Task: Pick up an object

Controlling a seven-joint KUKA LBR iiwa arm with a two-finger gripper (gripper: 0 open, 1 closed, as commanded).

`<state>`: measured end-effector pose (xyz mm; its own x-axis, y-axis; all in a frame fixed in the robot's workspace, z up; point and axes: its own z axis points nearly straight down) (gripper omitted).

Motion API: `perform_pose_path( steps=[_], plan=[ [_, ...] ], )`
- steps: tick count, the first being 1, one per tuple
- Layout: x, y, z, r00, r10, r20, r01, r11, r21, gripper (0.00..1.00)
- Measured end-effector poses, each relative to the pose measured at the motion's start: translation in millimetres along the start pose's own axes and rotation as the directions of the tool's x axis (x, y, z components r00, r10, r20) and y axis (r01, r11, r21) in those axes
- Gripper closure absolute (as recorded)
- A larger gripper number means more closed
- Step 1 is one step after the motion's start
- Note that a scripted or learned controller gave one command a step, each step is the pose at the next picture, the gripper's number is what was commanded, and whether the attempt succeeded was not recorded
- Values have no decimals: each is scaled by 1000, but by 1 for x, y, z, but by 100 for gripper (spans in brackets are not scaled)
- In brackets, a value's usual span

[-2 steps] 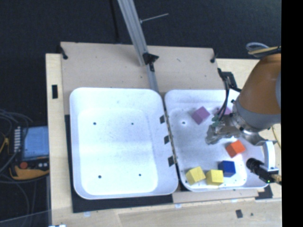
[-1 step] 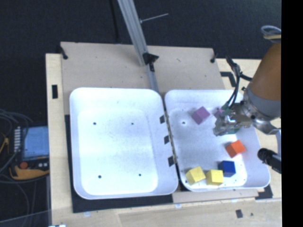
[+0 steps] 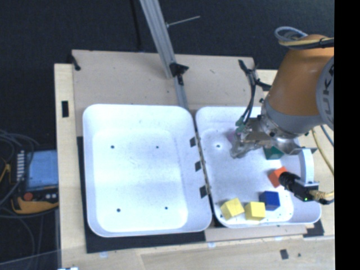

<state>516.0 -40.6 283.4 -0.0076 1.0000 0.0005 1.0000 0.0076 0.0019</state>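
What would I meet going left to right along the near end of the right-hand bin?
Yellow block → second yellow block → blue block. An orange object lies farther back, above the blue block, so I leave it out.

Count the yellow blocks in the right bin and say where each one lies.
2. One yellow block and a second yellow block lie side by side near the right bin's front edge. The arm may hide others.
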Motion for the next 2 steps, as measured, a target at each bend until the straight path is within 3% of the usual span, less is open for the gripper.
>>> perform_pose_path(
  steps=[2],
  plan=[
    [103, 30, 23, 1000, 4, 0, -4, 1000, 2, 100]
  ],
)
